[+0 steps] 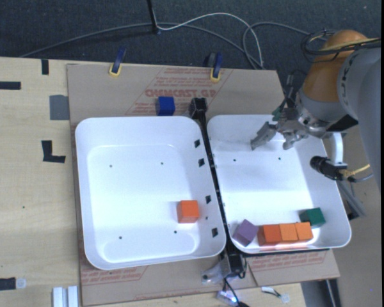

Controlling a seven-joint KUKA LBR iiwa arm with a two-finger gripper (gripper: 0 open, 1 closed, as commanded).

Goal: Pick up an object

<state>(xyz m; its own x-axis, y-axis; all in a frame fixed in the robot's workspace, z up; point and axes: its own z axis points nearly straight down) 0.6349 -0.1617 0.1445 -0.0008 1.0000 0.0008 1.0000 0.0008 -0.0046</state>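
Note:
My gripper [273,141] hangs over the far part of the right bin [256,171], its two grey fingers spread open with nothing between them. Along that bin's near wall lie a purple block [245,232], a long orange block [285,234] and a green block [313,217]. In the left bin [115,171] a single orange cube [188,211] sits near the right wall. All blocks are well apart from the gripper.
A blue cube [166,105] rests on the cardboard behind the left bin. Black clips [198,107] join the bins along the middle divider. Cables run across the dark floor at the back. The arm's body fills the right edge.

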